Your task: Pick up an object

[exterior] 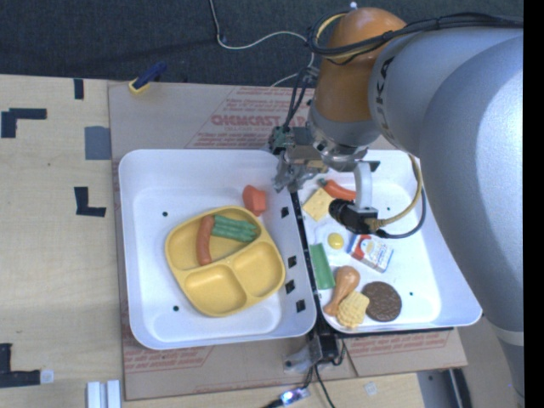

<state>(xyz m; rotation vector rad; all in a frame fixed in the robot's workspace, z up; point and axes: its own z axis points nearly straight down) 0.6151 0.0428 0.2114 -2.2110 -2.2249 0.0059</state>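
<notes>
I read the orange piece (254, 198) lying in the left bin (144, 228), just above the yellow tray (225, 266) and just left and below the claw (293, 170). The claw hangs over the divider between the bins. The right bin (433, 279) holds the cheese (316, 205), cookie (382, 301) and drumstick (342, 286).

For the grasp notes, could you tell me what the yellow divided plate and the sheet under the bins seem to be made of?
The yellow divided plate looks like moulded plastic: smooth, evenly coloured, soft sheen on rounded ridges. The sheet under the bins looks like matte brown cardboard with red printing.
</notes>
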